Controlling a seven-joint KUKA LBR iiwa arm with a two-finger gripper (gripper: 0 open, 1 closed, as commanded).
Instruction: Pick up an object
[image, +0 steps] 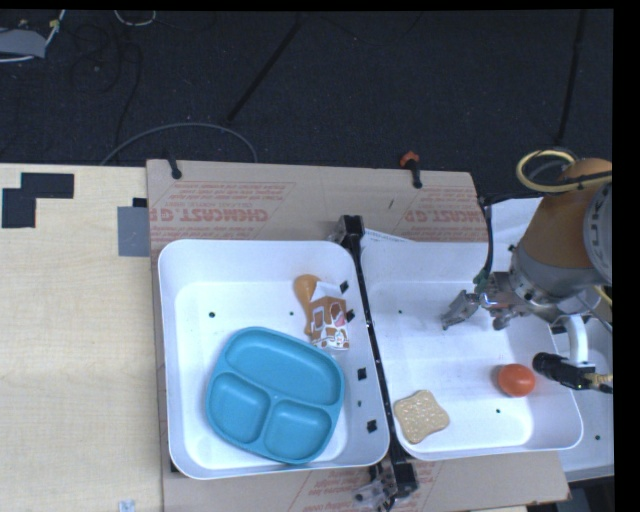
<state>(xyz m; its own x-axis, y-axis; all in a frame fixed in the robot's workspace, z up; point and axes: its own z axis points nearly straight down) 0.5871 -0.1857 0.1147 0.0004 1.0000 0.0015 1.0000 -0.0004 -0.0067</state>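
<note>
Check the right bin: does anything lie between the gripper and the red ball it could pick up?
Nothing visible does. The gripper hangs over the upper part of the right bin, and the red ball lies below it toward the near wall, with bare white floor between. The toast slice sits off to the ball's left.

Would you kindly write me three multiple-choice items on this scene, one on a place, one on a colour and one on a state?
1. Where does the slice of toast lie?
A. On the blue tray
B. In the right bin, at its near left corner
C. On the cardboard

2. What colour is the divided tray in the left bin?
A. Blue
B. Red
C. Green

3. How does the red ball stand?
A. Between the gripper's fingers
B. On the tray
C. Resting on the floor of the right bin, apart from the gripper

Answers: 1 B, it lies by that bin's corner. 2 A, it is plainly blue. 3 C, bare floor lies between them.
</note>
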